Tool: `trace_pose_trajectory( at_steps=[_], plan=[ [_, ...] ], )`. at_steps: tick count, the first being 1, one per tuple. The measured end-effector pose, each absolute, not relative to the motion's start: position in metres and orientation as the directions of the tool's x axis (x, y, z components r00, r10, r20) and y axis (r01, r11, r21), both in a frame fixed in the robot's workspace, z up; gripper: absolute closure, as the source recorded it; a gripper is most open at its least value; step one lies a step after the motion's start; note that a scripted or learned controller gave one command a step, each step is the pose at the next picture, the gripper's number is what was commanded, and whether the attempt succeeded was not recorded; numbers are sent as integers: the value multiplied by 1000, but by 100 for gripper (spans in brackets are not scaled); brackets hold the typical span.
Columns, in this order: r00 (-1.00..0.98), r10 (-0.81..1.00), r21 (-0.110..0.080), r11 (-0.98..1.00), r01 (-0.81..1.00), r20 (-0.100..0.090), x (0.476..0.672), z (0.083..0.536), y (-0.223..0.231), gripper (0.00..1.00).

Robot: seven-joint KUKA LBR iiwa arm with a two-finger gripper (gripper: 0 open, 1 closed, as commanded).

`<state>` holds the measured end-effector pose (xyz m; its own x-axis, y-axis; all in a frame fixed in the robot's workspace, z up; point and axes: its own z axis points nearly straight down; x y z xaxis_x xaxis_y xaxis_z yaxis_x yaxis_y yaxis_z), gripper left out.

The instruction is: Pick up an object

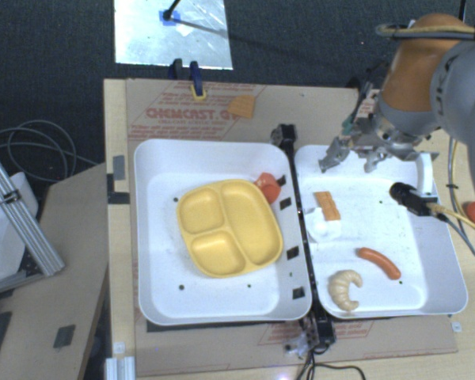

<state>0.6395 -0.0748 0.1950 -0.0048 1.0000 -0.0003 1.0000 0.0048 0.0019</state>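
My two fingers are spread apart and there is nothing between them. My gripper hangs over the far end of the right bin. The nearest thing to me is a little orange block. It lies flat in that bin, near the wall on the left bin's side, and one end rests on a white piece. I would go for this one. It looks like toy food, so I think it is light and stiff and will not break. Its long sides look straight, so I would pinch it across the thin way, in the middle. It may slide a bit on the smooth floor. Closer to the front lie a sausage and a croissant; I think their round shapes could roll or slip out of my grip. The left bin has a yellow tray with three parts, and a small red thing just beside it. On the cardboard behind the bins I can read CHEMCAST in red letters
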Motion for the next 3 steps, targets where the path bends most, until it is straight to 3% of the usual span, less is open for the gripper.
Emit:
trace_pose_trajectory(
  at_steps=[1, 2, 3],
  plan=[
    [1, 1000, 12, -1, 1000, -4, 662, 286, -125, 0],
    [-11, 1000, 5, 11, 1000, 2, 593, 332, -41, 0],
    [-9, 1000, 6, 9, 1000, 0, 596, 340, -46, 100]
  ],
)
